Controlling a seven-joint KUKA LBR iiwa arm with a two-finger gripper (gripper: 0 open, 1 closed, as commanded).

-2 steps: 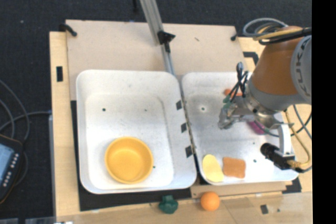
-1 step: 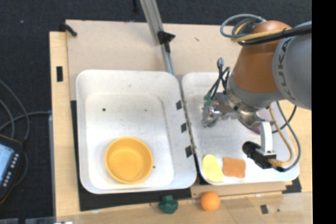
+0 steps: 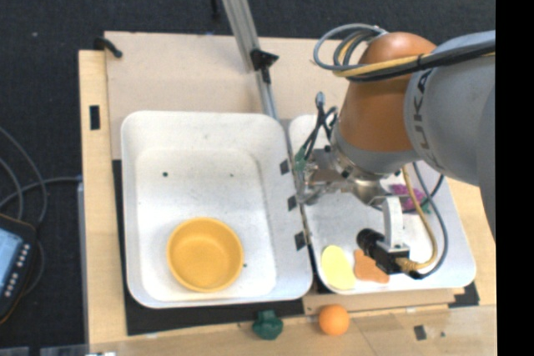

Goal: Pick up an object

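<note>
A yellow bowl sits upright in the front part of the left bin. In the right bin, a pale yellow rounded piece lies at the front left corner, with an orange piece touching its right side. A purple item peeks out from under the arm. My gripper hangs low over the left side of the right bin, close to the wall between the bins. The arm's orange band and grey body cover much of that bin.
An orange ball and a small green object rest on the bench's front edge, outside the bins. A slanted metal rail runs from the top down to the back of the bins. Cables loop around the wrist.
</note>
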